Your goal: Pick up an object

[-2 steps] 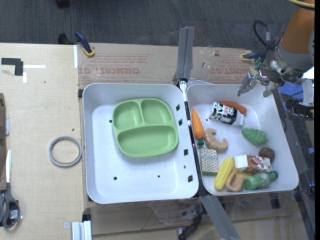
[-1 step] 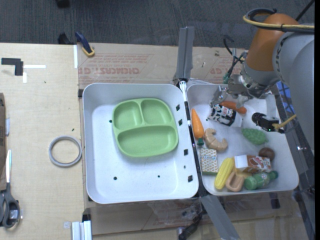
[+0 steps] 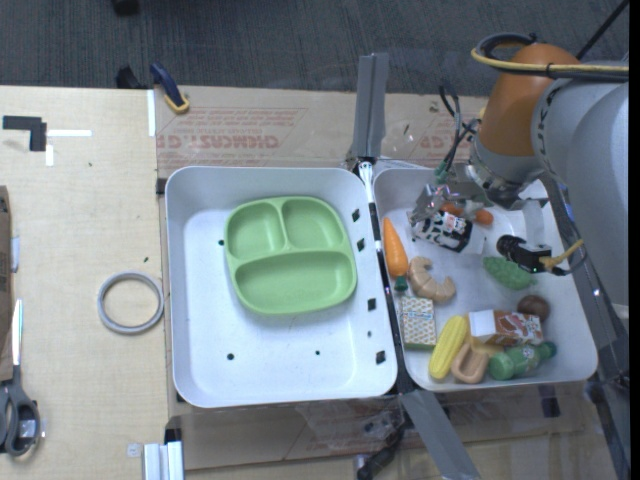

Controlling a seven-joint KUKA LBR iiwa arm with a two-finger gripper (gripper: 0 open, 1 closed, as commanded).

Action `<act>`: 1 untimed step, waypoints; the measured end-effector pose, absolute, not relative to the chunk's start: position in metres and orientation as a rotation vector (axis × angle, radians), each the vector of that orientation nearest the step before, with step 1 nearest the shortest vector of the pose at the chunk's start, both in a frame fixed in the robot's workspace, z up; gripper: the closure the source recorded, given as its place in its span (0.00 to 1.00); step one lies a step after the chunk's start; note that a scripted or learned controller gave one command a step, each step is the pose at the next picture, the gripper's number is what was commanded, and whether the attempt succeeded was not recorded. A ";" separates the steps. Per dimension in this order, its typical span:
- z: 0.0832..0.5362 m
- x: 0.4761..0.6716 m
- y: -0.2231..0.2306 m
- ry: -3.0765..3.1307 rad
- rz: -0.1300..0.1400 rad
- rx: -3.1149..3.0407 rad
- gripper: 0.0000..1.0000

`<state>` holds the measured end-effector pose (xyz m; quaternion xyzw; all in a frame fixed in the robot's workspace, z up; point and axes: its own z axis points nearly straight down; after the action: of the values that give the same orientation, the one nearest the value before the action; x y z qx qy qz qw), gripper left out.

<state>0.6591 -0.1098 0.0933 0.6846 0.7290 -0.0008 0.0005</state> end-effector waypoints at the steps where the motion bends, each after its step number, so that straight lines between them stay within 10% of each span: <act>1: 0.093 0.659 -0.110 2.289 -0.002 2.150 0.00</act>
<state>0.6591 -0.1099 0.0932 0.6846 0.7289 -0.0008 0.0005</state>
